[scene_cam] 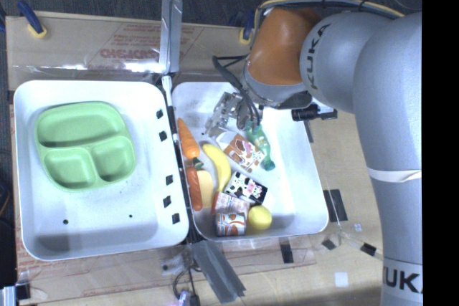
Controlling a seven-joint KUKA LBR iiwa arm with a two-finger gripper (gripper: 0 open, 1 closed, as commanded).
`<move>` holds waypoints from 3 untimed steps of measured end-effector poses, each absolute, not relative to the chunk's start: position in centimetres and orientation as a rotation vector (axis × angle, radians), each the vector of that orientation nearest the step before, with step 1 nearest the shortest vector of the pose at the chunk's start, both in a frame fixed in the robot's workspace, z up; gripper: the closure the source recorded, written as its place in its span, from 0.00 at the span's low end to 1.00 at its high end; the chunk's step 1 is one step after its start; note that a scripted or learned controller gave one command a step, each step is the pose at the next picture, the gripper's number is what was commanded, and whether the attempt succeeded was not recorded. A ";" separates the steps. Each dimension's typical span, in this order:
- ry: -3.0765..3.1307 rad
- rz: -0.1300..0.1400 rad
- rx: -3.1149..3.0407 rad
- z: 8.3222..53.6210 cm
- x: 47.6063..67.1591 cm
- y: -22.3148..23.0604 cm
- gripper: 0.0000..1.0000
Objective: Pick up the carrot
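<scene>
Step in hand: approach, carrot not yet taken; carrot (188, 141) lies along left wall of right bin (305, 190), just beside banana (219, 163), hot dog (195, 186) below it; gripper (231, 111) hovers near bin's back edge, up and right of carrot; jaws look parted, nothing between them. Next move calls for shift toward left wall, jaws set across carrot's width, descent clear of banana; green tray (84, 143) in left bin plays no part.

Both white bins (93, 236) look like smooth moulded plastic with a soft sheen. The green divided tray (84, 145) is matt plastic, no glare at all. A waxy, slightly glossy skin is seen on the carrot (188, 140) and the banana (218, 163). The arm (373, 68) is smooth satin-grey, and its orange band (281, 46) looks semi-gloss. Brown cardboard is laid under everything.
</scene>
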State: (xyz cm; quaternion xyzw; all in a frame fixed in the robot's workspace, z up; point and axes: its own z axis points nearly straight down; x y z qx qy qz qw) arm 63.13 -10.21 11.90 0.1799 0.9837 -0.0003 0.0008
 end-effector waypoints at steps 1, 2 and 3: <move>3.074 -0.003 0.633 17.2 63.6 -17.3 1.00; 3.074 -0.002 0.633 17.2 63.6 -17.3 0.00; 3.118 -0.003 -0.338 20.4 62.2 -17.8 0.00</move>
